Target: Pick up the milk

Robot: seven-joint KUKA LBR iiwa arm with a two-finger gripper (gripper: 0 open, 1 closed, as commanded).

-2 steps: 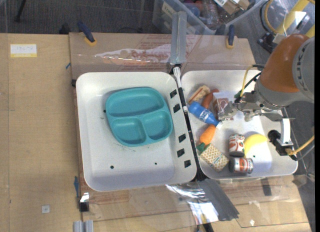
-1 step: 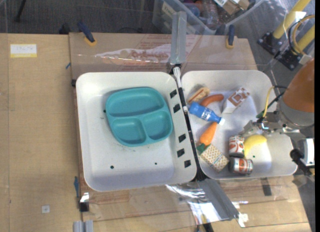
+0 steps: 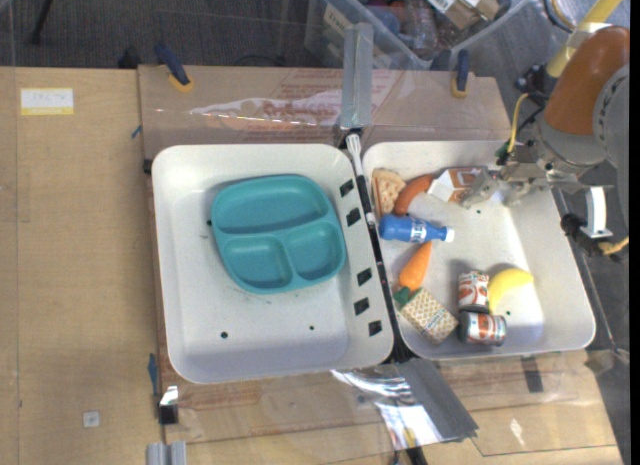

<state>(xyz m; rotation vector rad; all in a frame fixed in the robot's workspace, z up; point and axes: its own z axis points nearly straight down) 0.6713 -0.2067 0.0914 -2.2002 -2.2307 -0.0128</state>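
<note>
The milk [image 3: 457, 185] looks to be the small white carton with orange-brown print lying near the back of the right bin [image 3: 560, 298]. My gripper [image 3: 492, 187] hangs low over the back of that bin, right at the carton's right end; whether it touches the carton I cannot tell. The grey arm with its orange band [image 3: 590, 78] comes in from the right.
Also in the right bin: a blue-and-white bottle [image 3: 414, 230], a carrot [image 3: 416, 265], a pizza slice [image 3: 386, 191], a cracker-like block [image 3: 428, 315], two small cans [image 3: 480, 308] and a lemon [image 3: 510, 286]. The left bin [image 3: 185, 283] holds a teal divided plate [image 3: 275, 233].
</note>
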